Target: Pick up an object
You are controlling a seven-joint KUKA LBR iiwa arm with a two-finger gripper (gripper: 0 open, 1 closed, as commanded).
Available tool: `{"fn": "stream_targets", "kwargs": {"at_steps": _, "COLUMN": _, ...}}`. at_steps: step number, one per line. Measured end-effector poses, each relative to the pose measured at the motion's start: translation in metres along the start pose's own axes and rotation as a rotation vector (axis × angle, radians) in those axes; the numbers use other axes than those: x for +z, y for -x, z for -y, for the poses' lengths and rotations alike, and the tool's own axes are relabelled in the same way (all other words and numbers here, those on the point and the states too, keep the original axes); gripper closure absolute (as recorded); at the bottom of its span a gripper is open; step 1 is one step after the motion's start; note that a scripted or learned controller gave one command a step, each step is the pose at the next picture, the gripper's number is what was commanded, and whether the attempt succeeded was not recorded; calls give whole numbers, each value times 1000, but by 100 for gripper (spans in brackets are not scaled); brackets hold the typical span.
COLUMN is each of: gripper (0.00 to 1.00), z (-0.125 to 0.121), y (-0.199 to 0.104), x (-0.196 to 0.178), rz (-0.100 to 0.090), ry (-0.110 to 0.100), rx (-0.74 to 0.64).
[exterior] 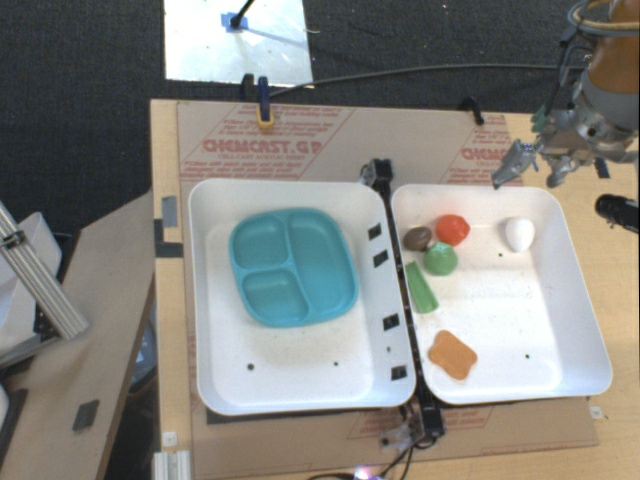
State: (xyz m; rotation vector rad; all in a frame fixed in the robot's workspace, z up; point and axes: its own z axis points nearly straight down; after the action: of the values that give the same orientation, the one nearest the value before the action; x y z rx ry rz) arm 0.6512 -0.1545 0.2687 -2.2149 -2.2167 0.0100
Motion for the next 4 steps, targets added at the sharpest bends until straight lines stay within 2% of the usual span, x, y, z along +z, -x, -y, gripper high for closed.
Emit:
{"fn": "stream_targets", "kwargs": {"at_steps": 1, "gripper": 0, "z": -2, "y": -1, "x": -8, "rz": 2, "ry": 12, "rx": -2}}
{"fn": "stream_targets", "kwargs": {"at_steps": 2, "gripper": 0, "z": 3, "y": -9, "x": 45, "rz": 1, "ry": 10, "rx": -2}}
{"fn": "stream_targets", "kwargs": {"at_steps": 3, "gripper": 0, "z": 3, "y": -7, "x": 86, "rz": 2, "ry": 11, "rx": -1}}
{"fn": "stream_targets", "kwargs": {"at_steps": 4, "gripper": 0, "z": 0, "y": 1, "x": 142, "rz": 1, "ry": 11, "rx": 0}}
